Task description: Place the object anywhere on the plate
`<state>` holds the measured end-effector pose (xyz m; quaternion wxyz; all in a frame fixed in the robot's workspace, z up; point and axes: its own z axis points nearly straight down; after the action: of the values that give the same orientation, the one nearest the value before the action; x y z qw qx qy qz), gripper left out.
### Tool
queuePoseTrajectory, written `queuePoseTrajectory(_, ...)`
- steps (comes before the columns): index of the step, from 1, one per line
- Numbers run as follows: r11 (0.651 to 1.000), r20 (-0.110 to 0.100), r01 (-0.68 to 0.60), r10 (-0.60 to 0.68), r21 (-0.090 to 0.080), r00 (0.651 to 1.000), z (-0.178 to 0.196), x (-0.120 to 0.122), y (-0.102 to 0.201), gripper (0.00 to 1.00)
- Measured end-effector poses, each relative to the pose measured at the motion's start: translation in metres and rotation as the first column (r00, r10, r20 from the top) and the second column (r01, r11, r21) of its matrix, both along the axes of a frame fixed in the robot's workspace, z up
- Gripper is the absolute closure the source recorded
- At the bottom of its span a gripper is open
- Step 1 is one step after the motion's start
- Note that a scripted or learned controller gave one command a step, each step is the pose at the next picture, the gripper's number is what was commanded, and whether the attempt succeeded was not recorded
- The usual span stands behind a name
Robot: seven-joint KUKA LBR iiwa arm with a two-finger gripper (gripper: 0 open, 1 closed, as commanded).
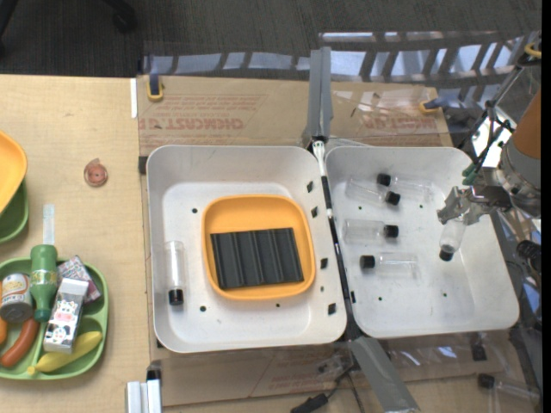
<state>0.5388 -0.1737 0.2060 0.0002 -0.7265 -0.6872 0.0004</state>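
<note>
Camera view is looking down on two white bins side by side, with the gripper [454,216] hanging over the right bin [482,317], close to that bin's right edge. A clear vial with a black cap [449,237] is hanging upright between the gripper's fingers, cap downward — so the claw is closed on it and the vial appears to be lifted off the bin floor, though the slant makes the gap hard to judge.

Four more capped vials [379,222] are lying on the right bin's floor toward its left edge, scattered from the far side to the middle. They are clear and faint, so their bodies are hard to trace.

The yellow plate [258,212] is sitting in the middle of the left bin [172,317], carrying a dark ribbed insert [256,258] on its near half. One further vial [175,272] is lying along the left bin's left edge, just beside the plate but not on it.

Judging the progress — the pick looks done and the carry and release are remaining. The held vial is well apart from the plate, with the divider between the bins lying in the way, so the arm is needing to travel left across it and lower before letting go.
</note>
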Motion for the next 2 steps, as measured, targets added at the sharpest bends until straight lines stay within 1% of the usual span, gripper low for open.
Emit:
queuePoseTrajectory(1, 0.994, 0.0, -0.105, 0.105, -0.001, 0.994, 0.048, 0.024, -0.044, 1.0)
queuePoseTrajectory(2, 0.994, 0.0, -0.109, 0.109, -0.002, 0.994, 0.096, 0.105, -0.048, 1.0)
